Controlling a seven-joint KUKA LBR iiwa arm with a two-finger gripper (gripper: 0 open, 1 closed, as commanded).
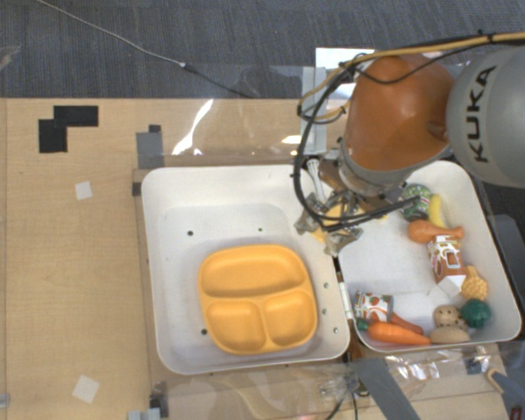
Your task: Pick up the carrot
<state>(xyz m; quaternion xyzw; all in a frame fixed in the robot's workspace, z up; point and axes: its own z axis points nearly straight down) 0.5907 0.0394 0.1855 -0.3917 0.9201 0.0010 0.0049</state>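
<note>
The carrot [396,333] is orange and lies on its side near the front left corner of the right bin [397,268], just in front of a small red and white carton [373,306]. My gripper [334,227] hangs below the orange wrist band, over the wall between the two bins at the right bin's back left. It stands well behind the carrot and apart from it. The bulky wrist and cables hide most of the gripper from above.
A yellow divided plate [256,297] lies in the left bin [183,209]. Along the right bin's right side lie a drumstick [435,231], a banana [435,210], a milk carton [446,258], a yellow corn piece [473,283], a green ball [476,312] and a tan lump [444,321].
</note>
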